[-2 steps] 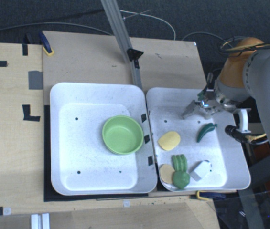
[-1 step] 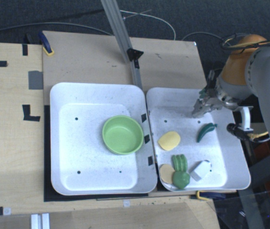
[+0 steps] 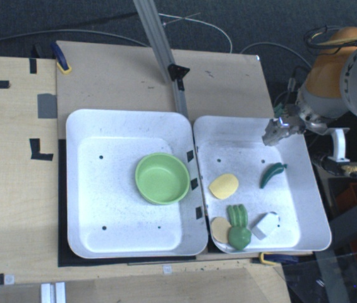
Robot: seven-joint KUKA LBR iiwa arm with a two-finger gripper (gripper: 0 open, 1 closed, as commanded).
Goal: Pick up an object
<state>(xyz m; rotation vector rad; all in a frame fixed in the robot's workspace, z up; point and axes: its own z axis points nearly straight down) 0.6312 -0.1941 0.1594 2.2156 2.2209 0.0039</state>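
The gripper (image 3: 278,133) is seen at the upper right edge of the right bin (image 3: 304,188), above its rim, with nothing seen in it; how it is set cannot be told. The approach step is judged to be in hand, since no object is lifted yet. A green pepper (image 3: 271,173) lies nearest, just below it in the frame; a yellow piece (image 3: 223,185) and a green bowl (image 3: 162,178) lie further left. A descent over the pepper is called for next.
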